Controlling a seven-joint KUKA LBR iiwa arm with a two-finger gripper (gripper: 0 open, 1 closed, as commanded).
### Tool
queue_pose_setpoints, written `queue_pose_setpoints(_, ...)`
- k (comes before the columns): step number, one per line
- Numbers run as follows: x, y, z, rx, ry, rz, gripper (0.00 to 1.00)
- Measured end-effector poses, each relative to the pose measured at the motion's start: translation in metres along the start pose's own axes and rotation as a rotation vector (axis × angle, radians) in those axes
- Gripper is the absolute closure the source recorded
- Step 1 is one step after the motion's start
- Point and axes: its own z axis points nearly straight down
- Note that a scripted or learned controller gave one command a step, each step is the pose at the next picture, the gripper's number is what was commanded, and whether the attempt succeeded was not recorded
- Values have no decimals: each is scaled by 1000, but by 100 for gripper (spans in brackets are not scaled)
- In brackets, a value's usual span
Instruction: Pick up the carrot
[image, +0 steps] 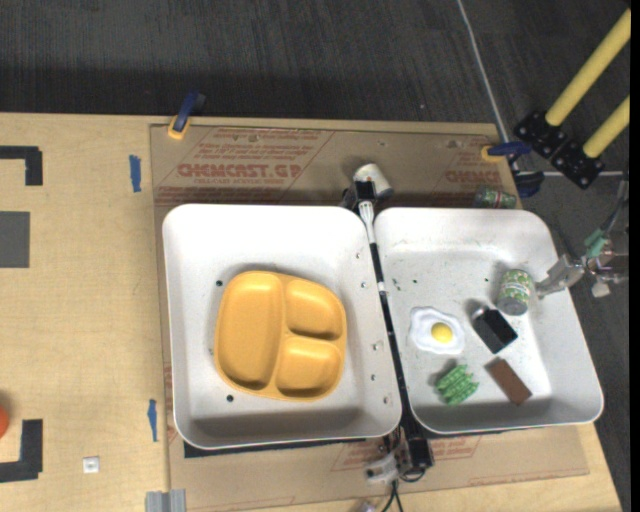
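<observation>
Red print reading roughly "CHEMCAST GP" runs across the brown board (245, 160) behind the bins.

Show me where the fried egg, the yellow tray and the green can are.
fried egg (437, 332): camera view, on its yolk.
yellow tray (281, 332): camera view, on the ridge where its compartments meet.
green can (516, 291): camera view, on its side wall.

- One fixed camera looks down from above on the counter (80, 300), at a slight slant.
- It stands far enough back to take in both white bins (190, 250) whole, mid-frame.
- Dark floor (300, 50) runs along the frame's top edge.
</observation>
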Motion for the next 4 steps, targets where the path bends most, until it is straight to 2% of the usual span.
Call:
queue_pose_setpoints(1,29,-30,106,5,3,365,0)
queue_pose_setpoints(2,129,-45,44,2,1,323,0)
queue_pose_setpoints(3,135,1,22,1,0,258,0)
queue_pose_setpoints(4,135,1,22,1,0,258,0)
